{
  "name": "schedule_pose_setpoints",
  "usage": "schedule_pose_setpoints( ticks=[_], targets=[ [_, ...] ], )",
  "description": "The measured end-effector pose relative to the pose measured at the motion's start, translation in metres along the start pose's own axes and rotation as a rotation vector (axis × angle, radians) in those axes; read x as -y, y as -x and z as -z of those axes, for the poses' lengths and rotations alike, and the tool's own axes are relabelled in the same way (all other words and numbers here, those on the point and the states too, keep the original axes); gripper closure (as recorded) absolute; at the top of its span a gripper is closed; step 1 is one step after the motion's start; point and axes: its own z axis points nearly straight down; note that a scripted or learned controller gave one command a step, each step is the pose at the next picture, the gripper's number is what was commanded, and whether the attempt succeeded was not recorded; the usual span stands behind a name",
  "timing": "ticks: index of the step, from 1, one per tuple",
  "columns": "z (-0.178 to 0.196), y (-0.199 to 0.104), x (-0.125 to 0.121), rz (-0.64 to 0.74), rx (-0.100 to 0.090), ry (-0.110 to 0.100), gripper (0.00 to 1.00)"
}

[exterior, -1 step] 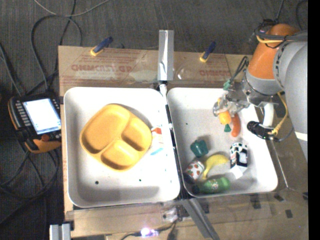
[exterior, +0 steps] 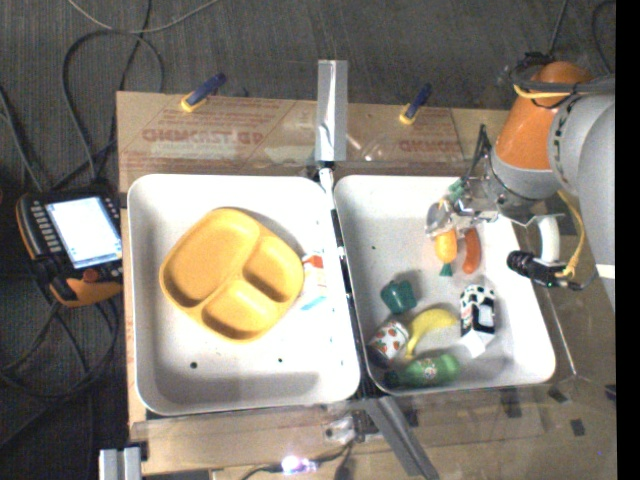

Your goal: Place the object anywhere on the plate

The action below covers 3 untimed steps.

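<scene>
- Cables trail over dark floor behind my tabletop (exterior: 230,133).
- Left bin (exterior: 150,368): yellow plate (exterior: 232,272).
- Right bin (exterior: 530,353): banana (exterior: 432,326), green cup (exterior: 398,294), carrot (exterior: 470,252) just beside the fingers (exterior: 452,216); their opening I cannot tell.

Even overhead light, white bins (exterior: 150,298) bright, near glare; soft shadows; slightly grainy, mild softness; dark floor (exterior: 60,68).

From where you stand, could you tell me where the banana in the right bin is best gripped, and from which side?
Grip the banana across its middle, coming straight down from above. It lies flat and curved, with a green bottle close below it and a small round toy at its left end, so the ends are crowded while the middle shows bare. Closing across the narrow width looks likeliest to hold.
</scene>
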Motion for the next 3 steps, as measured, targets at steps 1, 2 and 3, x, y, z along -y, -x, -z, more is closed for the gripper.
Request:
schedule_pose_setpoints(
  ticks=[1, 2, 3],
  targets=[
    [0.070, -0.112, 0.009, 0.117, 0.001, -0.002, 1.00],
    [0.073, -0.204, 0.028, 0.555, -0.001, -0.002, 1.00],
    [0.070, -0.256, 0.047, 0.744, 0.000, -0.002, 1.00]
  ],
)
